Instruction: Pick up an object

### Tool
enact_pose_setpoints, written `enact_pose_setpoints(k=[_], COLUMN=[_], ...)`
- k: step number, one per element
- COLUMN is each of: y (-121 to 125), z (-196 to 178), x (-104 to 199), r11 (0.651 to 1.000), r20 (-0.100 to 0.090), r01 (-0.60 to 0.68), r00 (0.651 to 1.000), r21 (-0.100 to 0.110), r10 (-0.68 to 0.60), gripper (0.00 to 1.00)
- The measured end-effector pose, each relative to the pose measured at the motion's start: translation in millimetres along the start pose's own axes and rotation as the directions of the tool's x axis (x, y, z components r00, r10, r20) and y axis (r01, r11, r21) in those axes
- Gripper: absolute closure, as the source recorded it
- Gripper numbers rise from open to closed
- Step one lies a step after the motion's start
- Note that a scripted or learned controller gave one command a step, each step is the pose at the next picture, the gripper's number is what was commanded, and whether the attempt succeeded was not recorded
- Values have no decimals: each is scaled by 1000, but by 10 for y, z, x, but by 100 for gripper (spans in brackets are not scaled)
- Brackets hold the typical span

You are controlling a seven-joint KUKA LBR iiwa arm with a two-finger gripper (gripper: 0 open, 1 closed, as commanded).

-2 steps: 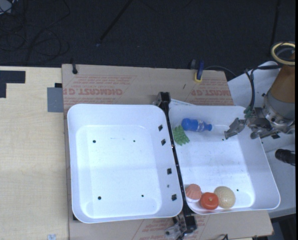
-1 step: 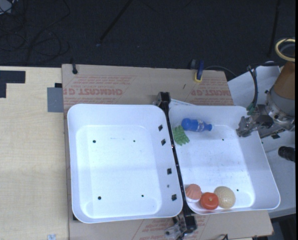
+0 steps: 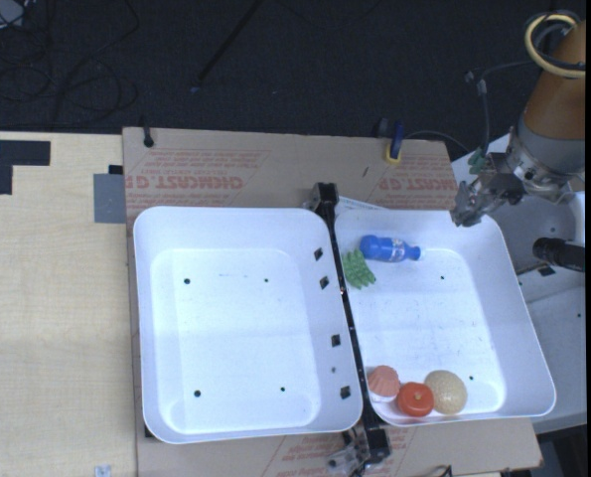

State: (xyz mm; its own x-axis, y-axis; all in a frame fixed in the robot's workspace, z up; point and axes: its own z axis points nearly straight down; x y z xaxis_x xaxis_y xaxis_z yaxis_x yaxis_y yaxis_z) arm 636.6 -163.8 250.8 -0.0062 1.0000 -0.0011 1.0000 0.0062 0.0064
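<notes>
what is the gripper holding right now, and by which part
Nothing is seen held: the gripper hangs over the right bin's far right corner, apart from the blue bottle.

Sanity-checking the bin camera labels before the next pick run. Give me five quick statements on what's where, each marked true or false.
1. The blue bottle lies in the right bin. True.
2. The green toy sits in the left bin. False: it is in the right bin, against the divider side.
3. The red round object lies between a pinkish piece and a beige ball. True.
4. The gripper is down over the red round object. False: it is at the right bin's far right corner, away from that cluster.
5. The blue bottle stands upright. False: it lies on its side.
</notes>
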Motion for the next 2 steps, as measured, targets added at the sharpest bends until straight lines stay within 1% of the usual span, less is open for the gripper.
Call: enact_pose_setpoints(k=[1, 2], y=[-756, -1186], z=[-756, 712], x=[352, 1015], r11=[1000, 1000], r20=[-3, -7], r01=[-4, -2], r00=[1000, 1000], r21=[5, 26], r10=[4, 2], gripper=[100, 100])
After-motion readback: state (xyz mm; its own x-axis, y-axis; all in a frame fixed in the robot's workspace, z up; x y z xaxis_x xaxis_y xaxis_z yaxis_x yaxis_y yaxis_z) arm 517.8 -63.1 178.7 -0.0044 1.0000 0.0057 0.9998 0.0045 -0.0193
